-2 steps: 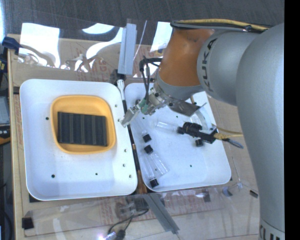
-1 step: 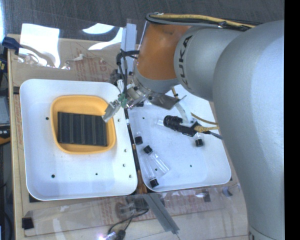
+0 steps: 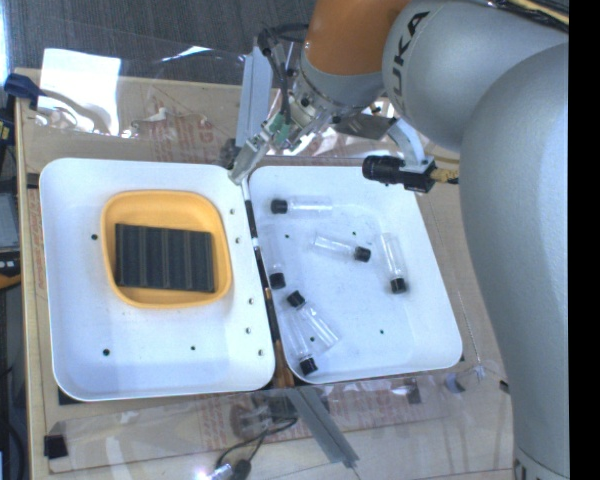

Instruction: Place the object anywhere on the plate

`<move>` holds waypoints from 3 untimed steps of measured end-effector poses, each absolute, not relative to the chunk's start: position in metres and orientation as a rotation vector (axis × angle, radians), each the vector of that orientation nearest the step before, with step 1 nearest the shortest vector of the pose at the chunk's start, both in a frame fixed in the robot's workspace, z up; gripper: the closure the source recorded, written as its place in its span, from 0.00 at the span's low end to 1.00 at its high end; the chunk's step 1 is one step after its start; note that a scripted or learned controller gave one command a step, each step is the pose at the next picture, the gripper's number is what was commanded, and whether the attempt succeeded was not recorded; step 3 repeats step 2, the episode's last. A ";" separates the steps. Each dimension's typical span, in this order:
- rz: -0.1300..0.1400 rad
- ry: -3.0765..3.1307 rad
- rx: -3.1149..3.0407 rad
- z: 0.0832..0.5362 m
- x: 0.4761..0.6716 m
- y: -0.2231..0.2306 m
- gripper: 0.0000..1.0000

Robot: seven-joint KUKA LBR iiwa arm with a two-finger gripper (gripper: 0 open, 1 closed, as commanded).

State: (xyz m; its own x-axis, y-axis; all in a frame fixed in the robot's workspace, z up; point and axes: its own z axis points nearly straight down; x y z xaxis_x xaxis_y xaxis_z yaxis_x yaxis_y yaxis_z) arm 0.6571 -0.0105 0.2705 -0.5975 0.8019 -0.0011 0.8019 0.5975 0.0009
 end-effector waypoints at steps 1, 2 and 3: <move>-0.003 2.912 1.183 0.206 0.656 -0.049 0.00; -0.003 2.943 1.107 0.191 0.613 0.066 0.00; -0.003 2.943 1.107 0.191 0.613 0.066 0.00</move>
